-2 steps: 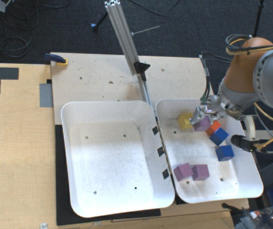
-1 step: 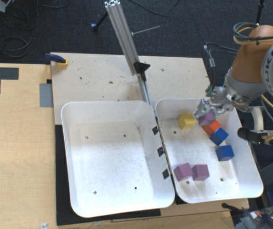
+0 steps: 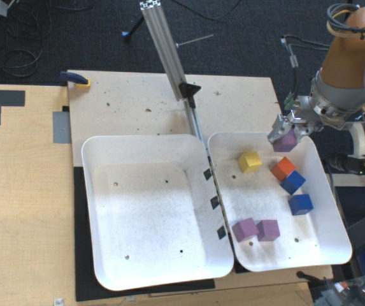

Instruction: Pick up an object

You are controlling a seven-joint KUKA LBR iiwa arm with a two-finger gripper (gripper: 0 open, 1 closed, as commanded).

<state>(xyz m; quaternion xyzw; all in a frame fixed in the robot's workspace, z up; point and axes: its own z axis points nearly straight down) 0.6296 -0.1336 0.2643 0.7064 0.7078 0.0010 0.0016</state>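
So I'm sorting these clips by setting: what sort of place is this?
Most likely a robotics lab. A robot arm reaches over two white bins on a workbench, small coloured blocks lie in the right one, and loose cables trail over the dark floor.

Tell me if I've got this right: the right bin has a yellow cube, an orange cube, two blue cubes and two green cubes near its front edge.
Not quite. In the camera view, the two cubes near the right bin's front edge are purple, not green. The yellow cube, orange cube and two blue cubes are as you said.

Claw [image 3: 284, 134] low, arm from right
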